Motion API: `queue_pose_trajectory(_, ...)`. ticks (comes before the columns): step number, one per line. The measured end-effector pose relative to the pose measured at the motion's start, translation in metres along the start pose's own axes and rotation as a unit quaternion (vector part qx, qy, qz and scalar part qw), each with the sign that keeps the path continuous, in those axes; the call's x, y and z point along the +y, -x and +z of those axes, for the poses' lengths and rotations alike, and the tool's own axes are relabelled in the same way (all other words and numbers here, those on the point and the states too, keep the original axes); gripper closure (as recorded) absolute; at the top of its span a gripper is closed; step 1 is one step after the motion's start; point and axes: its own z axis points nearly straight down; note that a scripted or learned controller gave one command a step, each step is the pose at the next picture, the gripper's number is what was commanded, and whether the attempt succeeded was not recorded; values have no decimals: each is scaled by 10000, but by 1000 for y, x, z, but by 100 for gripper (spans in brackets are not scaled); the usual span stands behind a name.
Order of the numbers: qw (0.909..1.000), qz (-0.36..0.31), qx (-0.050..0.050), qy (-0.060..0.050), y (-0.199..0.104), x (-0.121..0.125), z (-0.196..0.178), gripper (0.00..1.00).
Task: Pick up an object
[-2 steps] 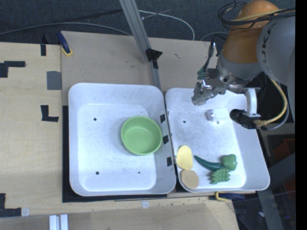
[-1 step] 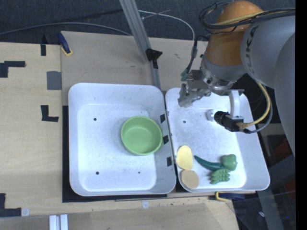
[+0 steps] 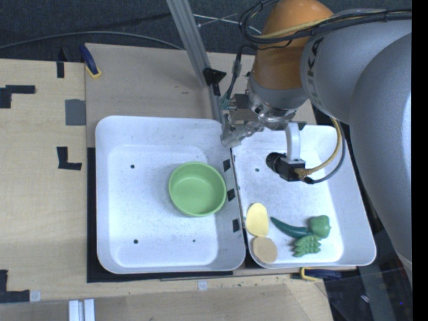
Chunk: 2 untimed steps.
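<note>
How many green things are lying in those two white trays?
3, perhaps more hidden under the arm: a green bowl in the left bin, and in the right bin's near corner a dark green pepper-like piece with a smaller bumpy green piece below it.

The left bin (image 3: 120, 179) offers wide bare floor on every side of the green bowl (image 3: 196, 189), which sits right of its middle, near the divider between the bins. The right bin (image 3: 348, 206) is more crowded: the arm (image 3: 314, 52) overhangs its upper half, and a yellow piece (image 3: 257, 219), a tan disc (image 3: 265, 249), and green toy vegetables (image 3: 306, 234) cluster along its lower edge. A slanted metal pole (image 3: 190, 39) crosses above the bins' shared top corner.
</note>
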Motion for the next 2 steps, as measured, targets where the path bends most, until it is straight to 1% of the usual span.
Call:
queue_pose_trajectory(1,10000,9,-5,-6,-49,4,15,100)
queue_pose_trajectory(2,10000,27,-10,-2,-46,5,14,0)
